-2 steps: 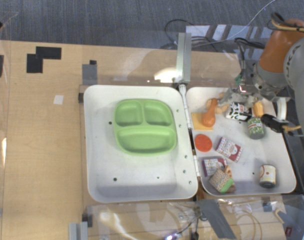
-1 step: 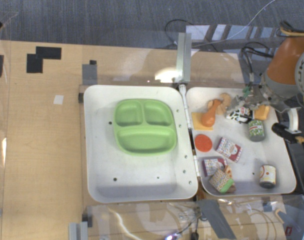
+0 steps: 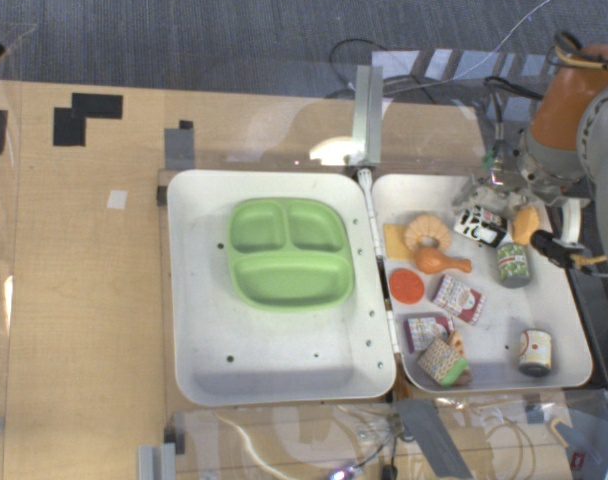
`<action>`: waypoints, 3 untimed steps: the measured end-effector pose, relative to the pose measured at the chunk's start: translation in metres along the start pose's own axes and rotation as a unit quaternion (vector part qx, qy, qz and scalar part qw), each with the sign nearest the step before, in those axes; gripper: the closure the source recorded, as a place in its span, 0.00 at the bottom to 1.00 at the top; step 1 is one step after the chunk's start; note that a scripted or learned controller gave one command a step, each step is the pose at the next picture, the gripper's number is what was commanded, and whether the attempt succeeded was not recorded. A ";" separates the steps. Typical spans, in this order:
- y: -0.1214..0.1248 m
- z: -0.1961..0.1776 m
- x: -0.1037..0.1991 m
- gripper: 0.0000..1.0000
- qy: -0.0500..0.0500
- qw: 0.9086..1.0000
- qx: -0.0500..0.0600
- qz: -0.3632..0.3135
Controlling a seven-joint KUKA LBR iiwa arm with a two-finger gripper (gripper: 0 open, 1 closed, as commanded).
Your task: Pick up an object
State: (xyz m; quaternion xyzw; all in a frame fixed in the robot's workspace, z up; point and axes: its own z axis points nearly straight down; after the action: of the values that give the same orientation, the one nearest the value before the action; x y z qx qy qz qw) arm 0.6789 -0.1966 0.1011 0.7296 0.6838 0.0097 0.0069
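two shallow white bins sit side by side on the wooden bench. the left white bin (image 3: 199, 358) carries one light green plastic plate with three compartments (image 3: 289, 252), lying flat near its middle.

the right white bin (image 3: 574, 353) holds the loose things, about ten in all. one ring-shaped tan doughnut toy (image 3: 428, 232) lies near the far left of it, touching one flat yellow wedge (image 3: 395, 241) on its left. just in front of the doughnut lies one orange drumstick-shaped toy (image 3: 440, 261), and in front of that one flat red-orange disc (image 3: 407, 287). there are two small printed packets in pink and white, one (image 3: 457, 299) beside the disc and one (image 3: 422, 330) nearer the front. one small green and tan box (image 3: 444, 361) leans at the front edge. two little cans stand upright: one green-labelled can (image 3: 513, 264) and one white can with a red label (image 3: 535, 352). one black and white patterned block (image 3: 479, 226) and one orange-yellow rounded piece (image 3: 525, 224) lie at the far right.

the grey arm's gripper (image 3: 499, 190) hangs just over the black and white block, possibly touching it; its state cannot be told from this angle.
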 end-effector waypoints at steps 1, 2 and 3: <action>-0.009 0.011 0.035 0.00 -0.003 0.991 0.006 -0.131; -0.021 -0.047 0.024 0.00 -0.002 0.995 0.008 -0.095; -0.049 0.012 0.037 0.00 -0.003 0.999 0.006 0.052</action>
State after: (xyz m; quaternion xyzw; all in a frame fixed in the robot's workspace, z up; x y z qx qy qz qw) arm 0.6327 -0.1561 0.0884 0.7643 0.6449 0.0036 0.0038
